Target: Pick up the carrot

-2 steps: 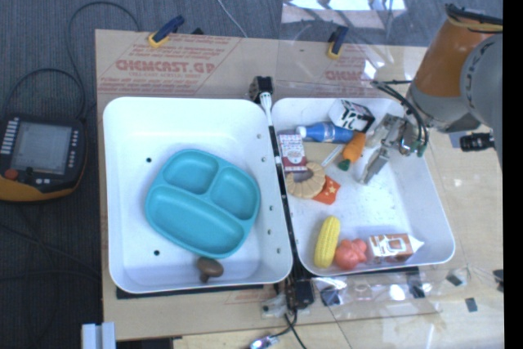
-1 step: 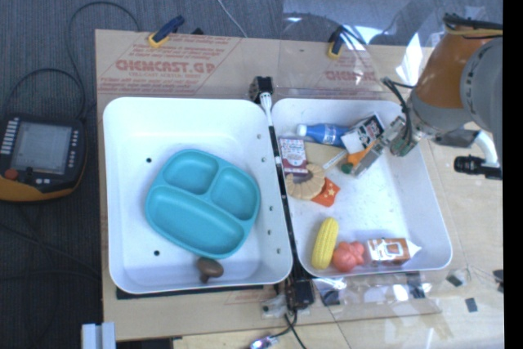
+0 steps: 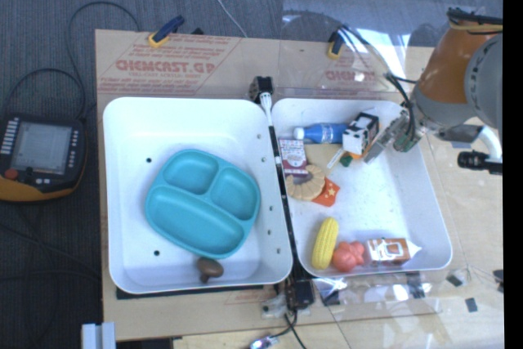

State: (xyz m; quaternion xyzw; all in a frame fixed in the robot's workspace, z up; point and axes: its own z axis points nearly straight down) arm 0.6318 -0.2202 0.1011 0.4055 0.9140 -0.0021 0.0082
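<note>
What looks like the carrot point(image 3: 352, 147), a short orange piece with a green end, lies in the right bin point(image 3: 433, 208) near its back wall. It is partly hidden under a white and black carton point(image 3: 362, 127). My gripper point(image 3: 391, 140) hangs just right of the carton and the carrot, low over the bin's back right corner, and it is tilted toward them. Nothing shows in its grasp.
The right bin also holds a blue bottle point(image 3: 323, 132), a snack packet point(image 3: 292, 153), a round cracker point(image 3: 305, 186), a red-orange wedge point(image 3: 328, 192), a corn cob point(image 3: 325, 243), a red fruit point(image 3: 349, 256) and a small box point(image 3: 386, 249). The left bin holds a teal divided plate point(image 3: 204, 200) and a brown lump point(image 3: 210, 267).
</note>
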